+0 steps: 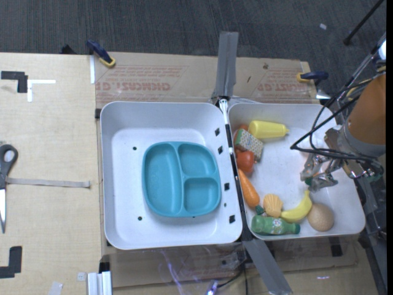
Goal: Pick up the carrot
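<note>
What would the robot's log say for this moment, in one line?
gripper: over right bin | carrot: by left wall, not held | stage: approach

Left bin [116,183]: white, with small black marks along its right wall. Right bin [282,165]: white. Divided plate [182,179], centre of the left bin: uniform teal blue.

Contents of the right bin:
- Carrot [248,189]: orange.
- Tomato [245,160]: red.
- Corn cob [268,129]: yellow.
- Banana [297,209]: yellow.
- Egg [320,217]: tan.
- Green bottle [275,225], lower edge of the bin: green with a pale printed label.
- Sponge-like block [250,142]: green and tan, speckled.

Bench surface [49,165]: light tan. Clamps [101,53], upper part of the frame: blue with yellow tips. Floor [184,11]: dark grey. Arm band [371,112], right edge: orange.
</note>
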You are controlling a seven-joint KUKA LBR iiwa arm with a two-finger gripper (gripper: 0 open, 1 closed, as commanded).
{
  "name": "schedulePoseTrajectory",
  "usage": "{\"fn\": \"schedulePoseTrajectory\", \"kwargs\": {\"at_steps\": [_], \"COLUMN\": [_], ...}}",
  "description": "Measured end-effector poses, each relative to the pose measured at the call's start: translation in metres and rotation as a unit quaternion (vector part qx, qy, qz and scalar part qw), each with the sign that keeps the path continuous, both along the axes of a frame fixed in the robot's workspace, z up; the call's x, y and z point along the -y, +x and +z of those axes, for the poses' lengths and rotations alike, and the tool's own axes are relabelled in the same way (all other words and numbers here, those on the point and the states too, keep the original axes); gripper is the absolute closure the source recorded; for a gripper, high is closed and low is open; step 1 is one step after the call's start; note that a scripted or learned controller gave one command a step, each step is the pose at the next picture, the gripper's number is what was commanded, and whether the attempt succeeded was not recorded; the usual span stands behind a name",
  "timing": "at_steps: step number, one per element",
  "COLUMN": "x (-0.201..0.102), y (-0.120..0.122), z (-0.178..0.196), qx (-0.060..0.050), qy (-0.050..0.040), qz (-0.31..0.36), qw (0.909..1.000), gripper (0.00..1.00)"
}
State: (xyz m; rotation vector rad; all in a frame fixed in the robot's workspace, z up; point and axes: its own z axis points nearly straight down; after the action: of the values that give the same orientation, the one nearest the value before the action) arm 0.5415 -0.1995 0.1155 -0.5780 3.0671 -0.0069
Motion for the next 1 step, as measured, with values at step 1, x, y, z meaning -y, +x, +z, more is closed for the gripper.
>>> {"fn": "schedulePoseTrajectory", "kwargs": {"at_steps": [1], "x": [-0.0736], "y": [-0.0450], "z": [0.0542], "qx": [-0.008], "qy": [0.0006], "qz": [0.011], "qw": [0.9999], "gripper": [1.00]}}
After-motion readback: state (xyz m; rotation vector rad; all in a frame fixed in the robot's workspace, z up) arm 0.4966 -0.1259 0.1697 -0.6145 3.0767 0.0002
